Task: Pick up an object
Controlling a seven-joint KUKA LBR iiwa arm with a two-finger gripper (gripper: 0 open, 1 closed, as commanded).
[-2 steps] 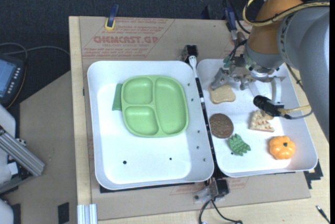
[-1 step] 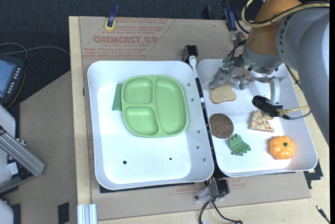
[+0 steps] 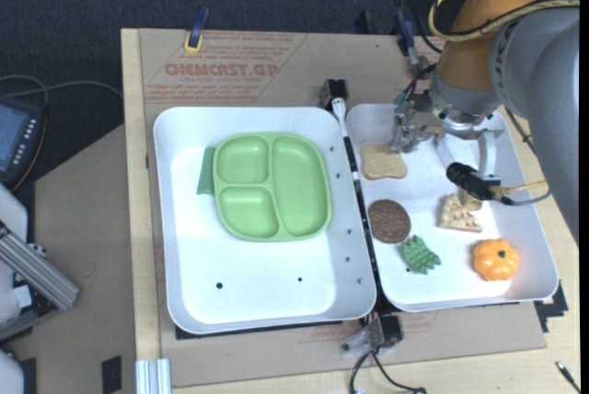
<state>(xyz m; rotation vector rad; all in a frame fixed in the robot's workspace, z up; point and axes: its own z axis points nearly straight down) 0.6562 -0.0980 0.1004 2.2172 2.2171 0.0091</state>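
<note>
Two shallow white plastic bins sit side by side on the brown worktop (image 3: 230,61). Left bin (image 3: 184,245) carries a pale green three-compartment plastic tray (image 3: 273,186), lying toward its 12 o'clock half. Right bin (image 3: 525,277) carries the loose pieces: a tan bread-shaped slab (image 3: 384,164) at about 10 o'clock, a round dark-brown patty (image 3: 389,220) at 8 o'clock, a small green leafy toy (image 3: 421,255) near 6 o'clock, a pale wedge like a pizza slice (image 3: 459,214) just past centre toward 3 o'clock, and an orange toy pumpkin (image 3: 495,259) at 4 o'clock. The claw (image 3: 408,136) hangs near the bin's 11 o'clock corner, just beside the tan slab; whether it is apart or together I cannot tell. Nothing looks lifted, so by my reading the whole pick remains: closing on a piece and raising it.
</note>
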